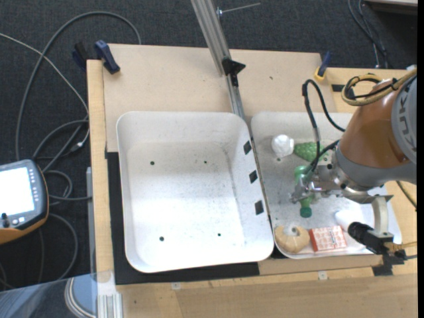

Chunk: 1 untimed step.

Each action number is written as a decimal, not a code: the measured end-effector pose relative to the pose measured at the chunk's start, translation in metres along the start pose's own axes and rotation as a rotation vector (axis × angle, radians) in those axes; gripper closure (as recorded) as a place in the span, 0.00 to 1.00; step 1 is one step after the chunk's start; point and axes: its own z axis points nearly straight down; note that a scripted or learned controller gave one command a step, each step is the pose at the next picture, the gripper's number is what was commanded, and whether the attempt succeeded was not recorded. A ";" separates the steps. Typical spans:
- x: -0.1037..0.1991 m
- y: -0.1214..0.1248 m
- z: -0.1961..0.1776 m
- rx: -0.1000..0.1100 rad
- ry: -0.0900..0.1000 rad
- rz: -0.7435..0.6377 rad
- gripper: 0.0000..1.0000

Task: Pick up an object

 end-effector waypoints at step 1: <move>0.000 0.007 -0.044 0.000 -0.001 0.000 1.00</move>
